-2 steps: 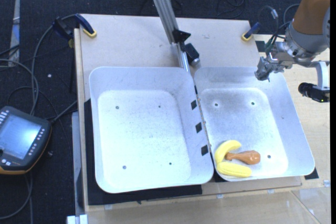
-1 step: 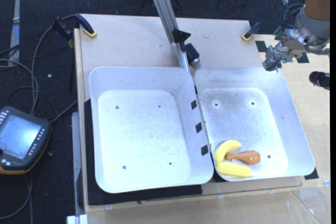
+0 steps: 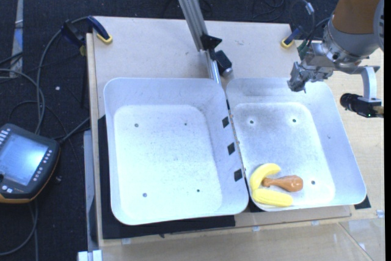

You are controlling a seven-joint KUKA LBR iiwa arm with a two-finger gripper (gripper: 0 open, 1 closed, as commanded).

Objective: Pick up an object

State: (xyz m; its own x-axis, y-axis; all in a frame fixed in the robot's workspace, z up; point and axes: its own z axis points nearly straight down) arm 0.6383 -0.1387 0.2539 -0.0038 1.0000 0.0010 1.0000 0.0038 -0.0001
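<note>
A yellow banana (image 3: pixel 267 184) lies curled at the near left corner of the right bin (image 3: pixel 324 131). An orange-brown drumstick-shaped toy (image 3: pixel 286 183) rests against it, on its right side. My gripper (image 3: pixel 297 84) hangs over the far right rim of that bin, well away from both objects, with nothing seen between its fingers. The grey arm with its orange band reaches in from the upper right.
The left bin (image 3: pixel 122 131) sits beside the right one, a black-marked divider between them. A slanted aluminium pole (image 3: pixel 190 3) rises from the bench's far side. Yellow clamps (image 3: pixel 104 38) hold the board corners. A teach pendant (image 3: pixel 24 162) lies at left.
</note>
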